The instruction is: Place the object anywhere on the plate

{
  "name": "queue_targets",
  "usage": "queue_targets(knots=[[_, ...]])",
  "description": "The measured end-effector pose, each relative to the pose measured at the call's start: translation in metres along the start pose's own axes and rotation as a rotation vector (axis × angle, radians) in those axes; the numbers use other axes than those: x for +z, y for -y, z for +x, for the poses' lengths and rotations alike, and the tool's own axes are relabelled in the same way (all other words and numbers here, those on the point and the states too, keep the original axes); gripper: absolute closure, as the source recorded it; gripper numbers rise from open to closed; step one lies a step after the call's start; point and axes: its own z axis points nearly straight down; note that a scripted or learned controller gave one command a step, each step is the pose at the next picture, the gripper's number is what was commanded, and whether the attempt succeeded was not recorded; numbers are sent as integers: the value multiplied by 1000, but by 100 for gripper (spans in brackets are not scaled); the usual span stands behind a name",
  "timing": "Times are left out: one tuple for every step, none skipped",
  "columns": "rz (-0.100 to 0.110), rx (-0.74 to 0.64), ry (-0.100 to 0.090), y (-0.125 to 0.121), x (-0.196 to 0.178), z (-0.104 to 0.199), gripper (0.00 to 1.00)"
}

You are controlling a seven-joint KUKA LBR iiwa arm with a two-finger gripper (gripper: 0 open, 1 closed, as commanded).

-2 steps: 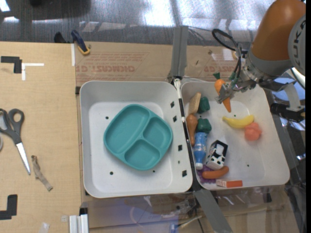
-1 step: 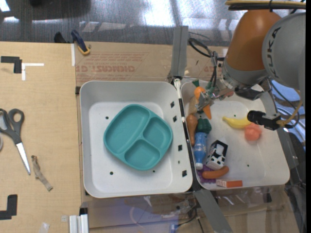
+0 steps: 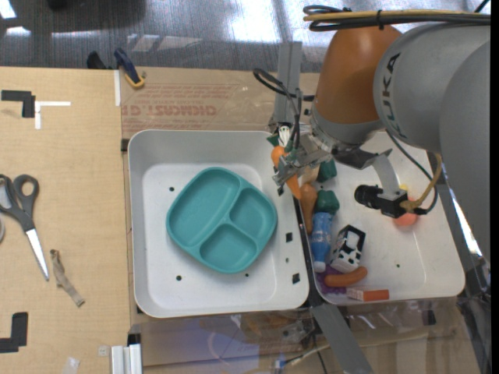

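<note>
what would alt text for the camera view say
A grey and orange robot arm reaches from the right, its gripper at the divide between two white bins. The left bin holds a teal divided plate; the right bin holds small toys.

You've got a teal plate (image 3: pixel 223 220) in a white bin (image 3: pixel 148 232), an orange carrot (image 3: pixel 306 197), and a black-and-white patterned toy (image 3: pixel 348 248).

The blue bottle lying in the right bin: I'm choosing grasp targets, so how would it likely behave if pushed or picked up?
The blue bottle lies on its side and looks round-bodied, so a sideways push would probably roll it. It looks like smooth plastic, so it may slip in the gripper. The black-and-white toy and the orange carrot crowd it, so they would likely shift too.
</note>
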Motion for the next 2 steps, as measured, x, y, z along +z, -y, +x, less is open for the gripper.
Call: queue_targets(knots=[[2, 198, 0, 22, 1, 58, 100], [2, 198, 0, 22, 1, 57, 0]])
